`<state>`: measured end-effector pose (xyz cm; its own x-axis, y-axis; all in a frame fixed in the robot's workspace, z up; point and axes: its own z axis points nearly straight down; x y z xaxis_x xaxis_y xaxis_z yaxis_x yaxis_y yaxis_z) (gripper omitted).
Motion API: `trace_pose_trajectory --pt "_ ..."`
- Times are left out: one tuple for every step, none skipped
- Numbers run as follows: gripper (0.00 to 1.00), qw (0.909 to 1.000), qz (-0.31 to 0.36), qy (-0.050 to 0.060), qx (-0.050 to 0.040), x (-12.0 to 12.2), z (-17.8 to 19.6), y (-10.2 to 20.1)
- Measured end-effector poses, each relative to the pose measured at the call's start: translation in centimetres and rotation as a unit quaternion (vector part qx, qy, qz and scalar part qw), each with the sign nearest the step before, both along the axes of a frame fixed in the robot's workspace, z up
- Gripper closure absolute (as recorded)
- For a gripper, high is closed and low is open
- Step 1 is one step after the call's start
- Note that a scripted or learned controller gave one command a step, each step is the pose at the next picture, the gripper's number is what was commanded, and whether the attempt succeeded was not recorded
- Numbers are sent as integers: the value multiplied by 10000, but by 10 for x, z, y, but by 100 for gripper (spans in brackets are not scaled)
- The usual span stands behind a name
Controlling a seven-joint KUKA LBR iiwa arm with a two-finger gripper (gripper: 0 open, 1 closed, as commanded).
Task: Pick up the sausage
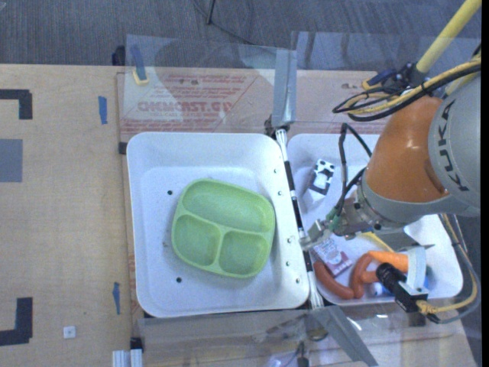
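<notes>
My gripper (330, 234) hangs low in the right bin (447, 277), near its left wall, wrist & orange band above hiding most of it. Can't tell from here how the gripper stands, it's buried under the wrist & cables.

The sausage (334, 282) lies in the right bin's near-left corner, just nearer than my tool & a touch to the right. It's reddish-brown, long axis running from the left wall toward the right & nearer, roughly diagonal across the corner. Left end is close to the divider between the bins. Its right end butts against, or goes under, an orange curved toy (380, 260); can't tell which.

A small red-and-white packet (333, 252) sits btwn my tool & the sausage, touching or nearly so. A black-and-white toy (322, 176) lies farther back in the same bin, well apart. Left bin (145, 228) holds a green divided plate (222, 227), not relevant.

What matters, as I judge it: target is nearer than the tool, not under it. I'd need to shift toward the near edge & close across the short width, i.e. square to that diagonal. Tight corner, so the wall & packet could foul things.
</notes>
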<state>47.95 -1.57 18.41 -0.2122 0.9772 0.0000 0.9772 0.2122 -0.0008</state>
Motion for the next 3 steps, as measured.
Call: trace_pose_trajectory --pt "0 9979 652 -6 -2 0 0 -59" --pt "100 9978 659 -18 -11 1 10 -59" --pt "0 9978 660 -17 -10 1 10 -59"
